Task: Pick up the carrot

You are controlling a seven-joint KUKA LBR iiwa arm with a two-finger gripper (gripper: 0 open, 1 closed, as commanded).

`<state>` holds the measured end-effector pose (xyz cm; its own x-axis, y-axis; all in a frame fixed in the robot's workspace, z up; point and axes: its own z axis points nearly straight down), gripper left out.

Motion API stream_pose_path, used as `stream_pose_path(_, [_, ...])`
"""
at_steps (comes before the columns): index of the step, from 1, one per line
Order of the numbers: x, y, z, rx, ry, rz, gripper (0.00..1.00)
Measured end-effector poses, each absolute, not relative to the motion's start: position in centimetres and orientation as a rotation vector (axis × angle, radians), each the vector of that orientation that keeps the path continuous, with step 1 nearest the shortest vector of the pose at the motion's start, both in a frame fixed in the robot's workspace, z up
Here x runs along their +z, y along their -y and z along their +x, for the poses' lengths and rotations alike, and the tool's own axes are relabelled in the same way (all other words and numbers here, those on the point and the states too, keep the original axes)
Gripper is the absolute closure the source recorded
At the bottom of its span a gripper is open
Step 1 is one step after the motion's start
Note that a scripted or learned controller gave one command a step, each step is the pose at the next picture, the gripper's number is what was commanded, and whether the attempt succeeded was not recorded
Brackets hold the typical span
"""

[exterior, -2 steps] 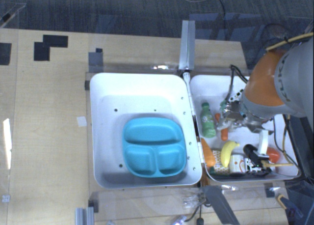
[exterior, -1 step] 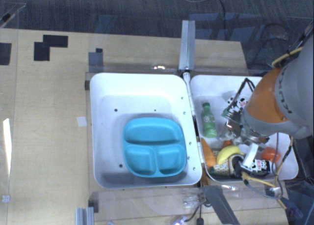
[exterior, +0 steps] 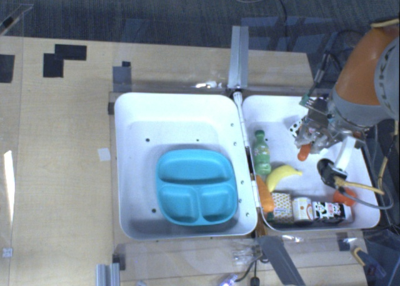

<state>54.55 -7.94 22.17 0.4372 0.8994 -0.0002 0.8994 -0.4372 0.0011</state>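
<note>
My gripper (exterior: pixel 310 136) hangs over the upper part of the right bin (exterior: pixel 369 216), and I cannot tell how it is set, since the wrist hides much of it. A small orange piece (exterior: pixel 304 152) shows just under it (what it is, I cannot say). The carrot (exterior: pixel 265 196) lies well below and to the left of me, along the bin's left wall, touching the banana (exterior: pixel 281 175) and the green bottle (exterior: pixel 261 152) above it. Below me lie a patterned box (exterior: pixel 282 207) and a black-and-white carton (exterior: pixel 319 210). Far to my left, the other bin (exterior: pixel 134 153) holds a blue divided tray (exterior: pixel 196 186).
</note>
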Motion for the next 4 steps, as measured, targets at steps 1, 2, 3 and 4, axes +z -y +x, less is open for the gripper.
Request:
stream_pose_path(1, [8.9,10.1,49.7,0.013,-1.433,2.789,1.0])
stream_pose_path(2, [20.7,7.4,51.8,-0.001,-1.211,2.898,1.0])
stream_pose_path(3, [18.3,6.0,51.2,-0.002,-1.502,2.761,1.0])
stream_pose_path(4, [8.9,17.4,49.8,0.003,-1.559,2.724,1.0])
